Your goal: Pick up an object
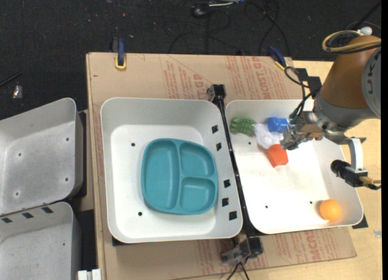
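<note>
The arm point(354, 85) runs off the right edge, and the gripper point(293, 138) looks too blurred to read.

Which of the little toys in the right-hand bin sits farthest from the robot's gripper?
The orange ball, alone near the bin's front right corner. The green toy, blue toy and red-orange cup cluster by the gripper.

Teal divided plastic plate point(179, 176) in white bin point(115, 151); red-orange cup point(278, 156), orange ball point(330, 210), blue block point(277, 123), green toy point(242, 125).
</note>
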{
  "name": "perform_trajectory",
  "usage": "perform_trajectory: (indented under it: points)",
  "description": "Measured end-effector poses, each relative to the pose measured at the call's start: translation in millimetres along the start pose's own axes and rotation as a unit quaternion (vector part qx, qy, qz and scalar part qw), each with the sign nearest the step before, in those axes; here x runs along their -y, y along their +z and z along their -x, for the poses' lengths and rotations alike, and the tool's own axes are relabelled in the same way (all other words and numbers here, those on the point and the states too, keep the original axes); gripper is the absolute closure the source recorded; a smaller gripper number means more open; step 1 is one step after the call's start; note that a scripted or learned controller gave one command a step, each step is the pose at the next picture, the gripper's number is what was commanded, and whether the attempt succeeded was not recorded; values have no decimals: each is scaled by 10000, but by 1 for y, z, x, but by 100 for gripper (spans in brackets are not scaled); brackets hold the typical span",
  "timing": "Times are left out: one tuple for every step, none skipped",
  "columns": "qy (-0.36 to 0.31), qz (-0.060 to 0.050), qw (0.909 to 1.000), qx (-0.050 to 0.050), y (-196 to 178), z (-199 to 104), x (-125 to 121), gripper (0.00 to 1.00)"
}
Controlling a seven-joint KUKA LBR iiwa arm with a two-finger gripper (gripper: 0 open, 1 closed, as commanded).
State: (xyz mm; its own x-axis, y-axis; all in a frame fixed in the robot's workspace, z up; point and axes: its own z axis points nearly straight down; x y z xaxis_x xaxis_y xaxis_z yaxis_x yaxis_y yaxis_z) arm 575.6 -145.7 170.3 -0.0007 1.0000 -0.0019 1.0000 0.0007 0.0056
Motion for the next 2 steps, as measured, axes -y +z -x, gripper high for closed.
perform_trajectory:
  points:
    - [-4,3,10000,1,-57,1,8,100]
    - [2,-28,10000,-4,-49,1,8,100]
